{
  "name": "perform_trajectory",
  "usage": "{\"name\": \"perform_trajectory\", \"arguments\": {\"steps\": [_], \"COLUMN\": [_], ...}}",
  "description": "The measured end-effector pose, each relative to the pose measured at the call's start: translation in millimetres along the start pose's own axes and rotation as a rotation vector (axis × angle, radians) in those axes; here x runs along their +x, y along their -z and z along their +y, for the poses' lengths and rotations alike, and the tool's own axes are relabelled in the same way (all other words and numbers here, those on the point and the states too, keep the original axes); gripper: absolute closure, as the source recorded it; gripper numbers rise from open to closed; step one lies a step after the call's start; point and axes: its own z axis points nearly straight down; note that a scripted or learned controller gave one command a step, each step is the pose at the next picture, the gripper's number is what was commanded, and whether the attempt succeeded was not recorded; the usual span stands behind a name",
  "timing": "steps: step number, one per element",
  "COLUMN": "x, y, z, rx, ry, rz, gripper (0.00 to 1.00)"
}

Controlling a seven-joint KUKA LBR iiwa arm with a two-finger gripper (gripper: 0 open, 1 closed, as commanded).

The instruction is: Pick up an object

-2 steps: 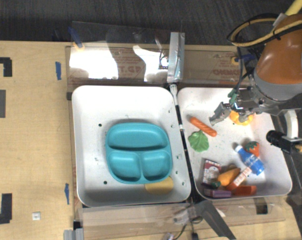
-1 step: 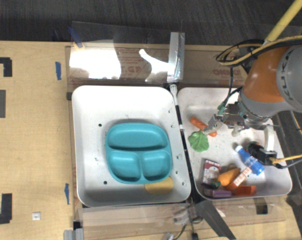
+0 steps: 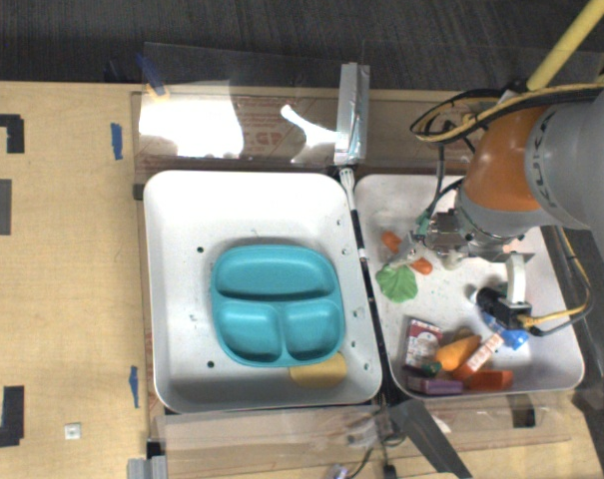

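Note:
My gripper (image 3: 431,239) is low over the upper middle of the right bin (image 3: 556,367), under the orange-banded wrist. Just to its left lies a small orange piece (image 3: 390,239), and a second orange-red piece (image 3: 422,264) lies right below it. A green leaf-shaped toy (image 3: 398,282) rests a little lower left. At the bin's near side is a heap: a dark red packet (image 3: 420,342), an orange carrot-like toy (image 3: 457,350), a red piece (image 3: 487,377), a purple strip (image 3: 436,388) and a blue piece (image 3: 515,340).
The left bin (image 3: 172,218) holds a teal divided plate (image 3: 277,302) and a tan block (image 3: 318,371) by its near wall. A metal divider post (image 3: 350,113) stands behind the two bins. Tan benchtop lies to the left.

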Motion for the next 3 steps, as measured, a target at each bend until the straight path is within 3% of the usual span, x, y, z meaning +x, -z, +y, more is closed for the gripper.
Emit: {"name": "perform_trajectory", "arguments": {"steps": [1,2,3], "x": [0.3,50.2,120.0], "y": [8.8,97.8,173.8], "z": [1.8,68.2,65.7], "rx": [-0.003,0.001,0.003], "ry": [-0.002,-0.05,-0.103], "rz": [0.003,0.001,0.001], "gripper": [1.0,1.0,1.0]}}
